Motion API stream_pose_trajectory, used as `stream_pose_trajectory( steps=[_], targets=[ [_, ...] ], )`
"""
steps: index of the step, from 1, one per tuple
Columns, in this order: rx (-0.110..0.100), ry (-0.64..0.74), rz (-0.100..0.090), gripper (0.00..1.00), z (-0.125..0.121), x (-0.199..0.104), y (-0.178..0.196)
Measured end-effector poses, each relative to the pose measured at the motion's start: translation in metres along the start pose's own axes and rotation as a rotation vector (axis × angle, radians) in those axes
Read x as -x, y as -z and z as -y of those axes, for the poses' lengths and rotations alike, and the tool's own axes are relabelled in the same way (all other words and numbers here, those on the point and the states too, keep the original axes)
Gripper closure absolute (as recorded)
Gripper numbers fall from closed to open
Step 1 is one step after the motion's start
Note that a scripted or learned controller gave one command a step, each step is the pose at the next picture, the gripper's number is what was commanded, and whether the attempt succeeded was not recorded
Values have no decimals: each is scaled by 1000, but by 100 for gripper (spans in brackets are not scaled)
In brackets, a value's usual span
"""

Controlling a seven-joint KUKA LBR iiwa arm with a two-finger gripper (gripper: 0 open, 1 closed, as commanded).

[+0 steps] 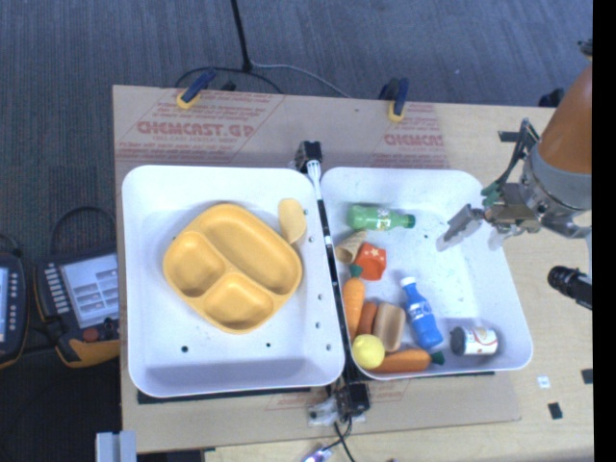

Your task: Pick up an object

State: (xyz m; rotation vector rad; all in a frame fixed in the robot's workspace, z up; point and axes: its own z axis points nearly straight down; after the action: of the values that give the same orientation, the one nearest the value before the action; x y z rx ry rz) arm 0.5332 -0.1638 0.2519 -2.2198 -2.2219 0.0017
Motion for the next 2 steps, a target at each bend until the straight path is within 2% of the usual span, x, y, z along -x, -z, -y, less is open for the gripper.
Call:
stream_pose_trajectory(
  steps=[1,2],
  targets=[
    [-3,112,-2,0,45,-52,-101],
    [9,780,7,0,45,-42,-157]
  ],
)
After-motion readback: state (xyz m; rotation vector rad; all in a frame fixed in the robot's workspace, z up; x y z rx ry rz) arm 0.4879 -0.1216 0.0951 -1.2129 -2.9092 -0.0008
